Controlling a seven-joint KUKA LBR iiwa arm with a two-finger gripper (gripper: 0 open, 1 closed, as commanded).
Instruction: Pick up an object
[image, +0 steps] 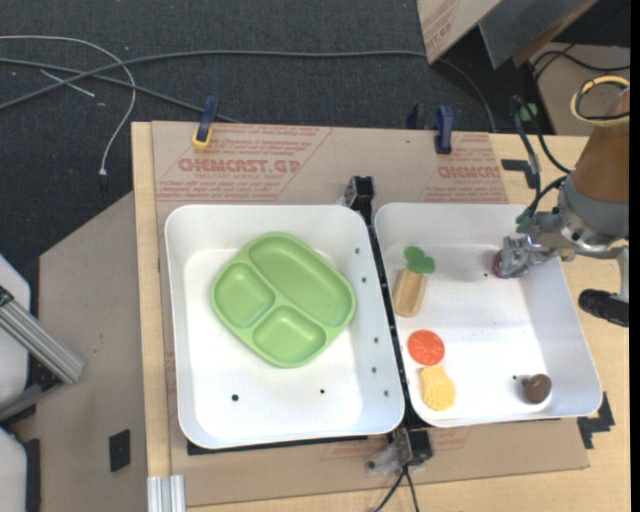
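The right bin holds several small toy foods. A tan stick with a green leafy top lies near the bin's left wall. Below it sit a red-orange round slice and a yellow lumpy piece. A small brown piece rests in the near right corner. My gripper hangs low over the far right part of this bin, apart from all these pieces. A small dark pinkish patch shows at its tip, too small to identify.
The left bin bears a green divided plate. A black divider with clips runs between the bins. The cardboard bench top is clamped at the back, and cables trail at the right.
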